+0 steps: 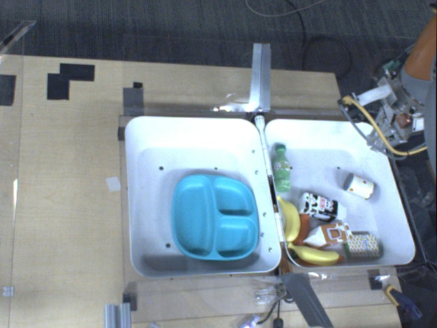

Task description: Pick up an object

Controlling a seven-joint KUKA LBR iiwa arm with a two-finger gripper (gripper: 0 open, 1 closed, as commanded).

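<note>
Two shallow white bins sit side by side on the tabletop, seen from above at a slant. The left bin holds a blue divided plate, lying flat toward the bin's near side. The right bin holds a cluster of small things: a green bottle lies along the left wall, just beside the divider between the bins; two yellow bananas curve along the near left corner; a black-and-white patterned packet sits just beside the bananas; an orange-and-white carton and a speckled grey block lie close together near the front wall. A white cylinder with a tan end rests apart from the rest, toward the bin's middle right.

At the upper right, the end effector hangs over the far right corner of the right bin, with a yellow cable looping around it. Whether it is released or clenched cannot be told, and nothing is visibly grasped.
</note>
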